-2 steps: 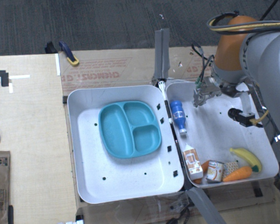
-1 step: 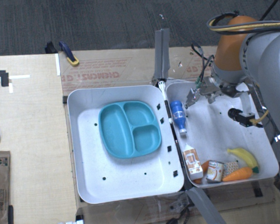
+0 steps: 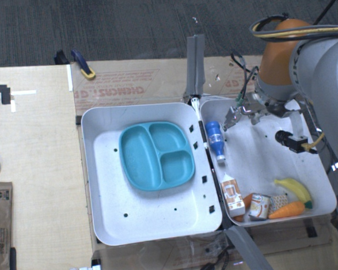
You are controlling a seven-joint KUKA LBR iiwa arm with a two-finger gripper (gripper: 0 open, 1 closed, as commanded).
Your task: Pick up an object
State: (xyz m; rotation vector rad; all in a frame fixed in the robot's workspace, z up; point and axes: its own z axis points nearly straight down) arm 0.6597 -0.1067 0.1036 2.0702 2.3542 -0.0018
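Gripper (image 3: 238, 114) sits over the far end of the right bin (image 3: 262, 154), just past the blue water bottle's (image 3: 215, 140) top; can't tell how its grip is set from this angle. That bottle lies along the bin's left wall. Nearer than it: a small carton (image 3: 232, 195), a snack box (image 3: 259, 206), carrot (image 3: 287, 210) and banana (image 3: 294, 188). Left of the bottle, the other bin (image 3: 103, 182) has a teal divided plate (image 3: 157, 155).
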